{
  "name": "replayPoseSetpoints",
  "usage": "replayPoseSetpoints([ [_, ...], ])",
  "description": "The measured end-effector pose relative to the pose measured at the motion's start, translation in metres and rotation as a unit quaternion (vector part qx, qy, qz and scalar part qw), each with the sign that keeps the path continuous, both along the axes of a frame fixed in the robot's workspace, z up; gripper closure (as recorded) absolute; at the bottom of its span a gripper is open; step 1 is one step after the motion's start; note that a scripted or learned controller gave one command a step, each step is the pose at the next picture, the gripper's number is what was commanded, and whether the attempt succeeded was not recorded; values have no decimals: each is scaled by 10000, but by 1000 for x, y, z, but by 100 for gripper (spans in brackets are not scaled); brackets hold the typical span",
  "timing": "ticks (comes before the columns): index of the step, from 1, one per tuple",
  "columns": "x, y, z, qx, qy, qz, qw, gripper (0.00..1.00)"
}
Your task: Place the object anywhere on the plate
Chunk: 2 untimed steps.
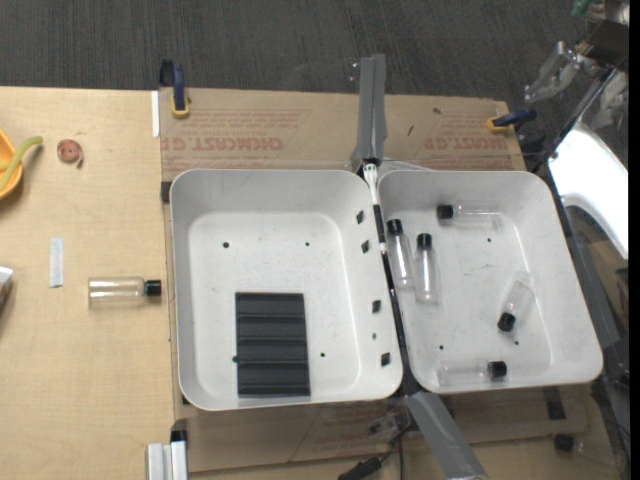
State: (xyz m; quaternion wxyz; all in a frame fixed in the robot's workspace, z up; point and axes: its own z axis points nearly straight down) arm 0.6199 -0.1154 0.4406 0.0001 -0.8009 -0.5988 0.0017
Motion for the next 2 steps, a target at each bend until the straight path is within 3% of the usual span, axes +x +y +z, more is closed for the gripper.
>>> replayPoseSetpoints([
  [1, 12, 93, -8, -9, 10, -2149, 9766, 0],
  [2, 28, -49, -1, -2, 4, -1204, 9927, 0],
])
